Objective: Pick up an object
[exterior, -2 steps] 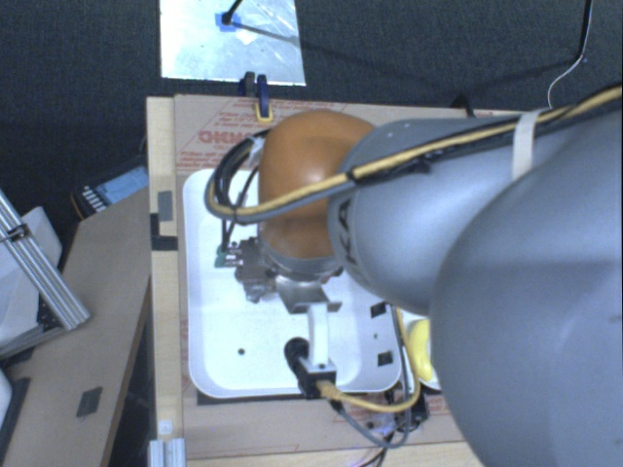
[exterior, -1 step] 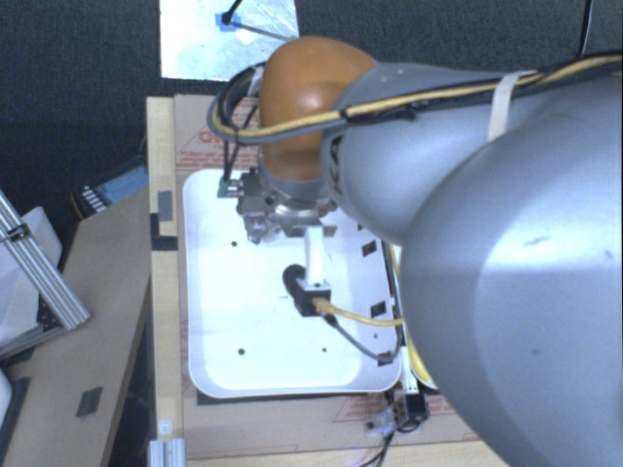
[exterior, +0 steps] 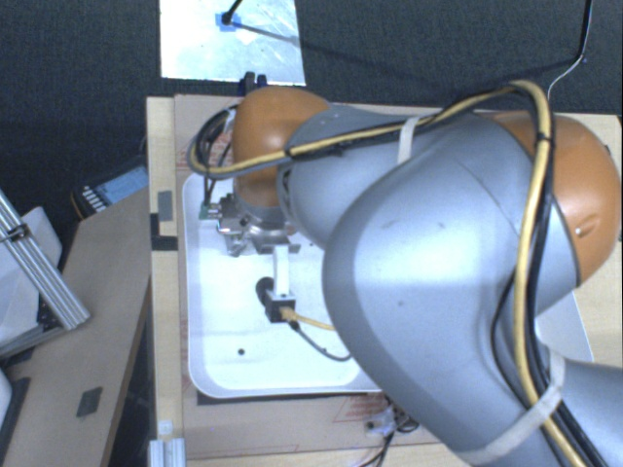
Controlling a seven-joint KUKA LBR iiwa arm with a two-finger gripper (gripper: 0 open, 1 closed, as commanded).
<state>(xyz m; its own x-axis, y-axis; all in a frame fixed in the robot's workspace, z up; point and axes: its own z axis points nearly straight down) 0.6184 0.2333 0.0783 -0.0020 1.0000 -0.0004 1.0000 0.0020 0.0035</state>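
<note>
Your gripper [exterior: 237, 230] hangs low in the white bin [exterior: 209, 373], probably set for a grab; whether it is open or closed you cannot tell. A small dark speck [exterior: 240, 351], perhaps the object, lies apart toward the front rim.

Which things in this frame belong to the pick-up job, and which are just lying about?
Job in hand:
- gripper, over the white bin
- arm reaching in above it
- dark speck on the bin floor, too small to identify

Lying about:
- metal rail, left of the bench
- shiny sheet, at the top
- black and blue item, beside the bench
</note>
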